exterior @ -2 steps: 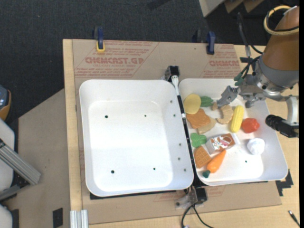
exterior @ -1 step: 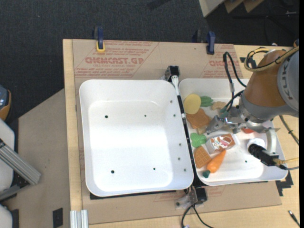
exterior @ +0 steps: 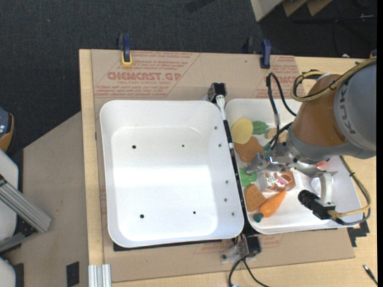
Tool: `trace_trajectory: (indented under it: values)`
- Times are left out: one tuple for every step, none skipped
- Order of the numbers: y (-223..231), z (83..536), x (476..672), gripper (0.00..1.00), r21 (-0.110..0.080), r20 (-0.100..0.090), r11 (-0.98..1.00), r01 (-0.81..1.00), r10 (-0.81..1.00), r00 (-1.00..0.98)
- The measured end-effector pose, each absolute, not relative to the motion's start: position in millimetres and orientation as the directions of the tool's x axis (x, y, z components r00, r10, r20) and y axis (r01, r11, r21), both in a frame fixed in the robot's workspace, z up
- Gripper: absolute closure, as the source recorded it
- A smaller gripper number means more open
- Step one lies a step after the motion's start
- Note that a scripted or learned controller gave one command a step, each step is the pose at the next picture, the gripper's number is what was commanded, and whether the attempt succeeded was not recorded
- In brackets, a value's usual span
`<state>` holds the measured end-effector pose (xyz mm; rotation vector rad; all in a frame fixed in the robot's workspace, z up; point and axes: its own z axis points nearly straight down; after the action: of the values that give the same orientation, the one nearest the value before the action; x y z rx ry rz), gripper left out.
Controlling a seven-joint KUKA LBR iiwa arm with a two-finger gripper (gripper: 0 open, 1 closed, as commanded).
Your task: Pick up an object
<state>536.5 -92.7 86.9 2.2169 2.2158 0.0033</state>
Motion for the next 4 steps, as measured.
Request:
trace_trajectory:
  values:
    - [-94.0, 88.2, 534.1, 0.00, 0.010, -0.003, -0.003, 1.000, 1.000, 0.003]
    - [-101.2, 87.2, 609.2, 0.00, 0.009, -0.002, 0.003, 1.000, 1.000, -0.003]
    - [-94.3, 84.0, 659.5, 0.00, -0.022, 0.001, 0.005, 1.000, 1.000, -0.005]
    - [-94.7, 94.7, 658.3, 1.00, -0.019, 0.000, 0.003, 1.000, 1.000, -0.003]
